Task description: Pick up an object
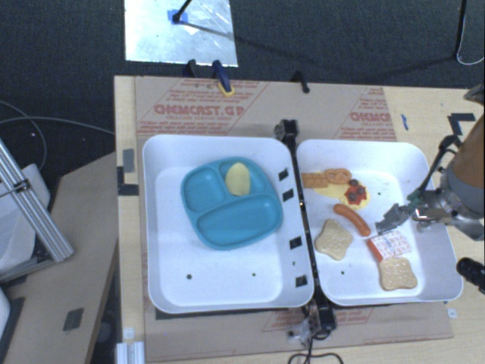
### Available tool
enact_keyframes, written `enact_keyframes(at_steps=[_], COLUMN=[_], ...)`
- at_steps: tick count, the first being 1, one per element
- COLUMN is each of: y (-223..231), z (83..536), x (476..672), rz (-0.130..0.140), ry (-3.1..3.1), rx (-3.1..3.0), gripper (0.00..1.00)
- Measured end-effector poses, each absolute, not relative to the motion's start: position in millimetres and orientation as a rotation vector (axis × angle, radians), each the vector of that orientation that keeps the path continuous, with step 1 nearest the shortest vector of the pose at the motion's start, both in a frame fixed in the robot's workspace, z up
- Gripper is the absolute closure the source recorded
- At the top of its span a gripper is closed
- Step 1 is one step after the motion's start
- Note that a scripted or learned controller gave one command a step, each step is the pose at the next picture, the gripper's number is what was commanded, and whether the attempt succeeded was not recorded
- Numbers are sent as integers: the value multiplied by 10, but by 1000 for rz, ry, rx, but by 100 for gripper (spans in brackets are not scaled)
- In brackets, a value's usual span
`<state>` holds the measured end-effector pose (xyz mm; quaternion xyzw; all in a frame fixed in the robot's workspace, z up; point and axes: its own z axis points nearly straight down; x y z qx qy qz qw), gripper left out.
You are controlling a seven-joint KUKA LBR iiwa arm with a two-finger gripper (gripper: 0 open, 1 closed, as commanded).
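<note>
As we look down on the tabletop (424, 309), we see two shallow white plastic bins side by side on a brown cardboard sheet (250, 105) printed with red lettering. At the centre of the left bin (163, 226) lies a blue plastic divided plate (231, 218), and in its 12 o'clock compartment rests a pale yellow lemon-shaped toy fruit (238, 178).

Several toy foods are scattered in the right bin (405, 158). Toward 10 o'clock of that bin we find a small brown cookie-like piece (326, 178), and just beside it, toward the bin's middle, a yellow slab topped with a red berry-like lump (353, 192). Below these an orange-red toy sausage (352, 219) lies on a slant. At 7 o'clock sits a tan slice of toy bread (334, 238). A second tan toast-shaped slice (398, 274) lies at 5 o'clock, with a short red stick-like piece (374, 249) and a small white card with red print (394, 243) just above it.

Coming in from 3 o'clock, the grey arm (462, 188) hangs over the right bin's right half. Its dark hand (395, 217) hovers just above the white card and to the right of the sausage. We cannot tell how far its fingers are parted, and nothing is visibly caught between them; each toy food lies on the bin floor.

Beyond the cardboard, at 12 o'clock, a shiny silver sheet (180, 21) lies on the dark floor.
</note>
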<state>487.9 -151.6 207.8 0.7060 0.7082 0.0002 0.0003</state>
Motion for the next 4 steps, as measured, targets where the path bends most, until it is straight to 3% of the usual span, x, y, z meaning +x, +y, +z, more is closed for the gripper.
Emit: enact_keyframes(at_steps=[1, 2, 3, 4], y=[-1970, -1333, -1372, -575], z=[1259, 848, 973, 1904], x=[4974, 5495, 5493, 5764], rz=[-6, 8, 10, 16], ry=[2221, 2230, 2220, 2231], rx=[2226, 2207, 2211, 2202], gripper=[0, 0, 100, 100])
